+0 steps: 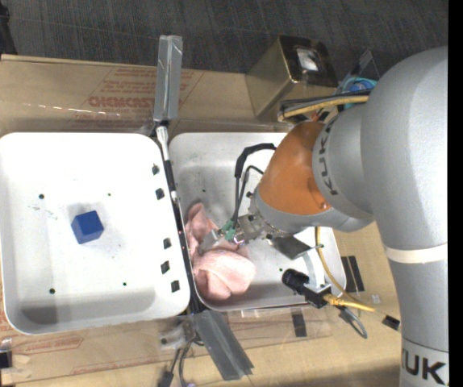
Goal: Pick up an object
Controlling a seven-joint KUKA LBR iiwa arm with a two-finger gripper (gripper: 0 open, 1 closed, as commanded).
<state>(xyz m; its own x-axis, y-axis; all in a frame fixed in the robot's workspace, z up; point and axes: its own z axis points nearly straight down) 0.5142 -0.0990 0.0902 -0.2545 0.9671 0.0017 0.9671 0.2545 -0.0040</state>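
Pink plush toy [219, 266] is lying in the right bin [207, 156] by the divider, looking soft, light and squashy; its bulging lower lobe is offering the surest pinch. Gripper [233, 232] is hovering over it; its state I cannot tell

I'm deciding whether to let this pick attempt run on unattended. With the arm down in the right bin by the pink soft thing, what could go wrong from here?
1. The pink soft item lies against the right bin's left wall, so the claw may scrape the wall or the divider.
2. It looks limp and lumpy; a pinch could catch just a fold and slip out on lifting.
3. The black cable loops near the wrist and might snag.
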